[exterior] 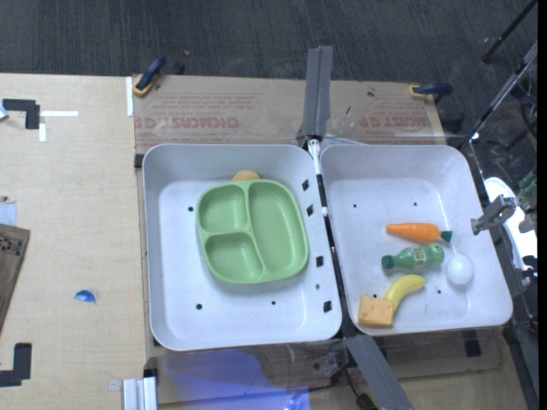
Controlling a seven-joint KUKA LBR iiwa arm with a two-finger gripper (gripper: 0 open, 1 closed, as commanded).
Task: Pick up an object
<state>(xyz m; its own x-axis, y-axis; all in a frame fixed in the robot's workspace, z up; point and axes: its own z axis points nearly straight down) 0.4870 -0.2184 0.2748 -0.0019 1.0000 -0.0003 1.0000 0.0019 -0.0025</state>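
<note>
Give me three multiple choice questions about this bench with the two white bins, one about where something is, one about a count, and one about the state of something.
1. Where does the green divided plate lie?
A. In the left bin
B. In the right bin
C. On the cardboard

2. How many compartments does the plate have?
A. Two
B. Three
C. Four

3. How does the green bottle rest?
A. Upright
B. On its side
C. On the plate

Answers:
1 A: the plate sits on the left bin's floor.
2 B: one long section and two smaller ones show.
3 B: it lies flat between the carrot and the banana.
</note>
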